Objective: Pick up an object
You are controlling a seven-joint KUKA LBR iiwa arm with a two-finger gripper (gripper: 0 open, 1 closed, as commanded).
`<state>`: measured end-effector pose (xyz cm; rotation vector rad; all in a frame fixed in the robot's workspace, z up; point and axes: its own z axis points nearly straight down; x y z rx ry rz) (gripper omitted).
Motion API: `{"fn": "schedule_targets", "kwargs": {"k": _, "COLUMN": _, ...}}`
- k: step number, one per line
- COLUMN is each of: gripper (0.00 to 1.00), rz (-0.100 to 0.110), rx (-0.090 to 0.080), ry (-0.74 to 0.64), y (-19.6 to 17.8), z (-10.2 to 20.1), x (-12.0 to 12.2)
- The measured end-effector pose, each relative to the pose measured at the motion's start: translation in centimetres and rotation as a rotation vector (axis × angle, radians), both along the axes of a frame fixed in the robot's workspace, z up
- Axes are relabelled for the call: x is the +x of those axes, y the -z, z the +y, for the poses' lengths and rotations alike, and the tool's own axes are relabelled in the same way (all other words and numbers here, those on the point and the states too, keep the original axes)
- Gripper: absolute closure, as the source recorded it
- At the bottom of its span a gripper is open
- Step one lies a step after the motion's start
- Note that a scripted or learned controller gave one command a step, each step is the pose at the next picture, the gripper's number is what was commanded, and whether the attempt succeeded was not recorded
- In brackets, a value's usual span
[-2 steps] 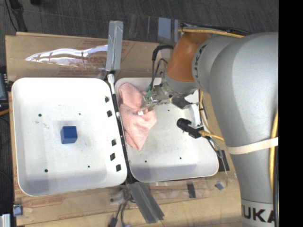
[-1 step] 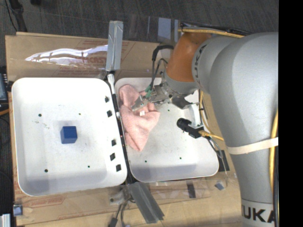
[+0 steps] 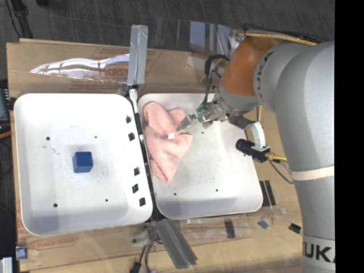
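Observation:
A crumpled pink cloth (image 3: 164,140) lies in the left half of the right bin (image 3: 227,175), against its left wall. My gripper (image 3: 183,125) reaches in from the right at a slant, and its metal fingertips touch the cloth's upper right edge. A small blue cube (image 3: 83,161) sits alone in the left bin (image 3: 68,209), far from the gripper.
The grey arm with its orange band (image 3: 244,67) hangs over the right bin's far right corner. A black part with a cable (image 3: 253,148) sticks out over the bin's right side. Grey tape strips (image 3: 137,50) and black clips (image 3: 136,169) mark the seam between the bins.

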<state>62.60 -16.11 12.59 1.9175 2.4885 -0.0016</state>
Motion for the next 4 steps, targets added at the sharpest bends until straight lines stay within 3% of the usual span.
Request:
{"fn": "schedule_targets", "kwargs": {"k": 1, "gripper": 0.0, "rz": 0.001, "rx": 0.001, "ry": -0.099, "y": 3.3, "z": 3.4, "x": 1.1}}
{"fn": "schedule_targets", "kwargs": {"k": 2, "gripper": 1.0, "rz": 0.003, "rx": 0.002, "ry": -0.103, "y": 2.3, "z": 3.4, "x": 1.1}}
{"fn": "schedule_targets", "kwargs": {"k": 3, "gripper": 1.0, "rz": 0.001, "rx": 0.0, "ry": 0.041, "y": -6.7, "z": 10.6, "x": 2.1}}
{"fn": "schedule_targets", "kwargs": {"k": 4, "gripper": 1.0, "rz": 0.005, "rx": 0.0, "ry": 0.067, "y": -6.5, "z": 7.5, "x": 0.0}}
